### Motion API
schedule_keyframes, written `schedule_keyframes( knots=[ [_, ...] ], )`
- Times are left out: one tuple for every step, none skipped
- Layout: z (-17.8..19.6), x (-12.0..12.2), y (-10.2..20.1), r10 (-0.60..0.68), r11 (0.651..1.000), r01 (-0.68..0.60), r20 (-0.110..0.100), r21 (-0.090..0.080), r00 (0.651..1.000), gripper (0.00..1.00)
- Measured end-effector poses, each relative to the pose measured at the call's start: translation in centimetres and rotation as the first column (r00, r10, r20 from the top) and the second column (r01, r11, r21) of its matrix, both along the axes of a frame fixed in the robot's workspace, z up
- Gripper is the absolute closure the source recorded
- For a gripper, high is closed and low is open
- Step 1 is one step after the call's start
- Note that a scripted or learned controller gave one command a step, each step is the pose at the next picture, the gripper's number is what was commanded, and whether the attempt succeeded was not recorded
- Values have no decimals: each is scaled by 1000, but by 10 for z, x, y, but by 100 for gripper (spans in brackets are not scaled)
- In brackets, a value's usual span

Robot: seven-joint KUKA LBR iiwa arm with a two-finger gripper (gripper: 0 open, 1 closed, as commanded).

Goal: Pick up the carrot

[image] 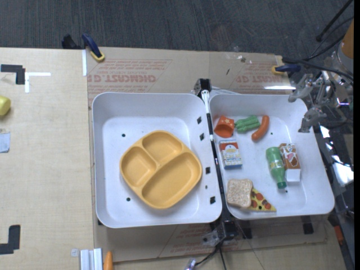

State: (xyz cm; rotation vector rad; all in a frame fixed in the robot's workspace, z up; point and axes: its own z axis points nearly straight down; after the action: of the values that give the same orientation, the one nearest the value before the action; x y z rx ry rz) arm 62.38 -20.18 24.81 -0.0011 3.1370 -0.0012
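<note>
From my remote station, the carrot lies untouched in the right bin, my pincer at the frame's right edge, its state unreadable.

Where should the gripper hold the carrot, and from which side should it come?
Probably from straight above, closing across the middle of the carrot. It is short and lies flat, with the bin wall close on its left in the view and the green vegetable close on its right, so gripping across its far and near sides looks freer.
</note>
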Motion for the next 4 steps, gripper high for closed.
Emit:
schedule_keyframes(
  knots=[
    [-49, -31, 53, -72, 997, 72, -1, 1, 997, 0],
    [-100, -80, 107, -154, 988, 154, -2, 1, 988, 0],
    [-56, -109, 180, -295, 956, 295, -2, 1, 956, 0],
    [-56, -116, 230, -483, 876, 483, -1, 2, 876, 0]
  ],
)
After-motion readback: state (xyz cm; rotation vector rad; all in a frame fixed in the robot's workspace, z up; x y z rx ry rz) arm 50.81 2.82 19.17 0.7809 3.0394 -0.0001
